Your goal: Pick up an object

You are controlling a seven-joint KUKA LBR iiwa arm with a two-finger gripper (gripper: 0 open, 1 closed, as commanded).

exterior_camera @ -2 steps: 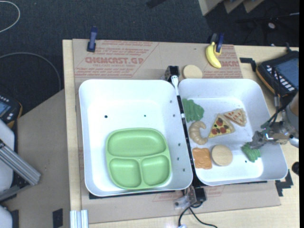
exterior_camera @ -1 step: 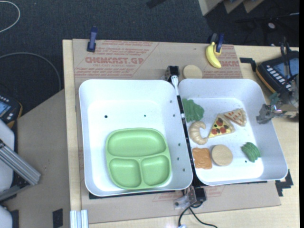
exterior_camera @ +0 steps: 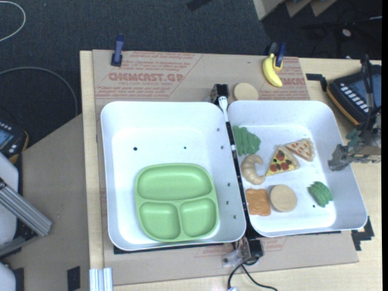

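The right bin (exterior_camera: 315,117) holds several toy foods. A green leafy piece (exterior_camera: 245,140) lies near its left wall, with a croissant (exterior_camera: 254,169) just below it. A pizza slice (exterior_camera: 282,161) and a tan triangular slice (exterior_camera: 301,149) sit in the middle. An orange toast (exterior_camera: 259,202), a round beige biscuit (exterior_camera: 283,197) and a small green vegetable (exterior_camera: 320,193) lie along the front. My gripper (exterior_camera: 342,156) shows as a dark grey shape over the bin's right rim, right of the pizza slice and apart from every item.
The left bin (exterior_camera: 121,132) holds a green divided plate (exterior_camera: 176,200). Behind the bins, on the cardboard, lie a banana (exterior_camera: 272,71) and a beige disc (exterior_camera: 245,91). Blue clamps (exterior_camera: 117,50) grip the board's back edge. A yellow-black device (exterior_camera: 354,96) sits at the far right.
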